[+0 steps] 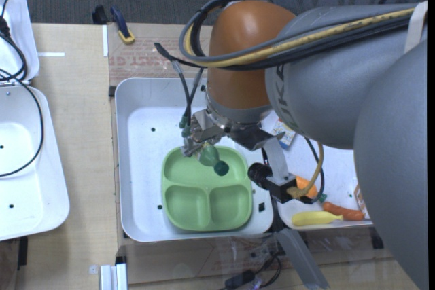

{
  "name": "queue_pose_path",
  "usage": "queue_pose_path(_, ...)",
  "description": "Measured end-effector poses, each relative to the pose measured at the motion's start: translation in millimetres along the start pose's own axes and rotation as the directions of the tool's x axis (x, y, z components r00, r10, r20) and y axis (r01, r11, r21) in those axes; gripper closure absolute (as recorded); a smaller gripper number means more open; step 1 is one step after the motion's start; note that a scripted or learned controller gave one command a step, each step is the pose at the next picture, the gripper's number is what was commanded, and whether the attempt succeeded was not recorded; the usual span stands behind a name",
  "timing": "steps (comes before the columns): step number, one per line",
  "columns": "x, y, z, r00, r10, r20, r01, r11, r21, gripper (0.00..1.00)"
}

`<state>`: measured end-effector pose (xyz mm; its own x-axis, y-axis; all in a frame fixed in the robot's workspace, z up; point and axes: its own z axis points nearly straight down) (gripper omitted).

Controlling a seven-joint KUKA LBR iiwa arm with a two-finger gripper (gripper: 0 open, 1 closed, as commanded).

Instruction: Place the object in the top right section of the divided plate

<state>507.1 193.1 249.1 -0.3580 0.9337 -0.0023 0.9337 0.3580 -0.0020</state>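
Note:
A light green divided plate (204, 195) lies in the white bin (136, 146) in the middle of the camera view, with one wide section at the back and two smaller ones at the front. My gripper (202, 146) hangs over the plate's back section, right of its middle. It is shut on a small green object (216, 163) with a dark teal end. The object pokes down and to the right from the fingertips, just above the plate's back right part. I cannot tell whether it touches the plate.
The right bin (299, 219) holds a yellow piece (316, 218), an orange carrot (344, 213) and another orange item (306, 187). The big grey arm covers most of that bin. Another white bin (34, 200) with black cables sits at the left. A blue clamp (122, 25) lies on the bench behind.

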Motion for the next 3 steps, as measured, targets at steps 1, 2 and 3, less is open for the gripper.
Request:
queue_pose_path(1, -73, -60, 10, 0.984, -0.180, -0.002, 0.180, 0.984, 0.001, 1.00)
queue_pose_path(2, -66, -57, 5, 0.967, -0.254, -0.001, 0.254, 0.967, 0.001, 1.00)
queue_pose_path(3, -98, 4, -11, 0.982, -0.189, -0.001, 0.189, 0.982, 0.000, 1.00)
